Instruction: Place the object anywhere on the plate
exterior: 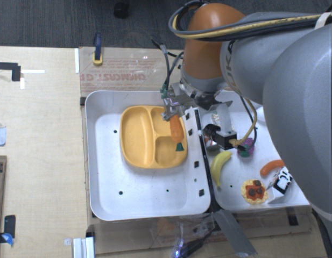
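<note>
A yellow divided plate [141, 138] lies in the left white bin [101, 160], toward its upper right. My gripper [170, 113] hangs over the plate's right rim, shut on the upper end of an orange toy carrot [177, 132]. The carrot points down, and its green top [180, 147] rests over the plate's small lower right compartment. The grey arm with its orange band reaches in from the right and covers much of the right bin.
The right bin [230, 198] holds a banana [219, 165], a purple item [245, 149], an orange-red sausage [270, 167], a small toy pizza [254, 191] and a black-and-white object [283, 181]. The bins' shared wall [200, 160] runs just right of the plate.
</note>
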Robot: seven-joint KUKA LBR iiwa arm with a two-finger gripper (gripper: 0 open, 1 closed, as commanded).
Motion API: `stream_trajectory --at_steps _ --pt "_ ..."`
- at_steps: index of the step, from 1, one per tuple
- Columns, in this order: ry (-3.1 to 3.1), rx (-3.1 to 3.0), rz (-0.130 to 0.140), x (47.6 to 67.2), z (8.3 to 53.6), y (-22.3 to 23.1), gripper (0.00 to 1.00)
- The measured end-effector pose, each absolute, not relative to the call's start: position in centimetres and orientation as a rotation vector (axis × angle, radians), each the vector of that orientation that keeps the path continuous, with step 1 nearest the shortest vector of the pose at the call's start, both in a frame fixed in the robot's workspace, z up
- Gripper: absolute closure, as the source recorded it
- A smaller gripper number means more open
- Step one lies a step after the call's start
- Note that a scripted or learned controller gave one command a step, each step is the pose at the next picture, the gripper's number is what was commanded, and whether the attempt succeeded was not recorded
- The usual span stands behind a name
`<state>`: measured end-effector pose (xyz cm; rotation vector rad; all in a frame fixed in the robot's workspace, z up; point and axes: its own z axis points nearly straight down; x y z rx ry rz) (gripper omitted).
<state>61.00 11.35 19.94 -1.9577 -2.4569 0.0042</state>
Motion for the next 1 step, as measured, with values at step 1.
stream_trajectory --at_steps 1 --pt "-2.458 -1.958 0.004 61.01 19.96 11.34 0.00"
